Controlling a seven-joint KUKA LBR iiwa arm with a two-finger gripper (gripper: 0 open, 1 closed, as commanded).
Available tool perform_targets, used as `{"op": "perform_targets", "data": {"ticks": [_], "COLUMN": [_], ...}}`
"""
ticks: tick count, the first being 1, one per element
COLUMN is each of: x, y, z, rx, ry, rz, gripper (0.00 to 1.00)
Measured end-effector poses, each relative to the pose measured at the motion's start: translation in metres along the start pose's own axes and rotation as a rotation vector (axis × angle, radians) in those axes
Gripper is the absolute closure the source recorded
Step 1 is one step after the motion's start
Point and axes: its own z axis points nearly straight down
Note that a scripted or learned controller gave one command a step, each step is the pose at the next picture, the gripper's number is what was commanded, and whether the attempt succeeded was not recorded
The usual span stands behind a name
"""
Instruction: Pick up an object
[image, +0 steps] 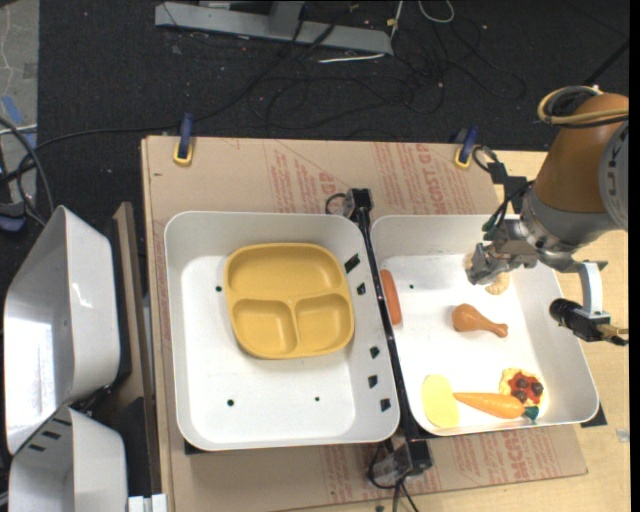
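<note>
The right bin (560, 345) holds a brown chicken drumstick (477, 320) near its middle. An orange carrot (489, 404) and a pale yellow slice (438, 400) lie by its front wall, with a pizza piece (523, 386) at the front right. A red sausage (392, 297) lies along the bin's left wall. My gripper (487, 268) hangs low at the back of this bin, over a small pale object (497, 286) that is mostly hidden beneath it. The drumstick lies just in front of the gripper.
The left bin (200, 380) holds a yellow divided plate (290, 299). The grey arm with its orange band (583, 150) comes in from the right, above the right bin's far corner. A black bracket (583, 318) sticks out over the right wall. Spare white bins (55, 330) stand at the far left.
</note>
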Motion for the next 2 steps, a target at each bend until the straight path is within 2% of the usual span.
{"op": "perform_targets", "data": {"ticks": [2], "x": [-0.003], "y": [0.002], "z": [-0.096], "rx": [0.001], "ry": [0.000], "rz": [-0.005], "gripper": [1.00]}}
